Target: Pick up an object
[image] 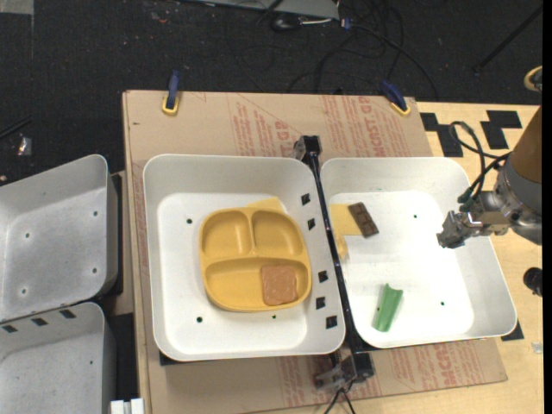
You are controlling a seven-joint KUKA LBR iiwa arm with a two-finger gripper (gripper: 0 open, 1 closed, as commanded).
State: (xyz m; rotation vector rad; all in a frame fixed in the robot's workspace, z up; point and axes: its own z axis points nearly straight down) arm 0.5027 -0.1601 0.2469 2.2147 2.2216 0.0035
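The right bin (431, 179) holds a green object (387, 307) near its front, a dark brown bar (363, 219) lying on a yellow flat piece (342, 222) at its left side. In the left bin (172, 188) rests a yellow divided tray (254, 259) with a pinkish-brown block (279, 284) in its front right compartment. My gripper (452, 234) hangs over the right edge of the right bin, well right of the green object and apart from every object.
The bins sit on a cardboard sheet (224, 123) held by two clamps at the back. A black divider bar (323, 231) runs between the bins. White metal panels (52, 231) lie at the far left. Cables trail on the dark floor behind.
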